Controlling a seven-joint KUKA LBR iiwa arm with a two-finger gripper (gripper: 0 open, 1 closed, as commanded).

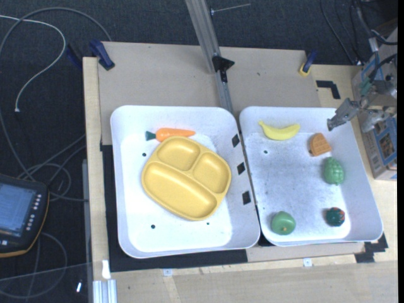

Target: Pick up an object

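The right bin (302, 182) holds a yellow banana (279, 130) at its far edge. An orange waffle-like piece (319, 144) and a bumpy green fruit (333, 170) lie along its right side. A green apple (283, 222) and a dark green and red item (334, 216) rest near its front. My gripper (339, 116) hovers over the bin's far right corner, just up and right of the orange piece and apart from it, with nothing seen in it.
The left bin (126, 188) carries a yellow divided plate (187, 177) and an orange carrot (172, 133) behind it. A metal pole (205, 30) slants down to the gap between the bins. Clamps (101, 54) grip the board's far edge. A pendant (19, 213) lies at the left.
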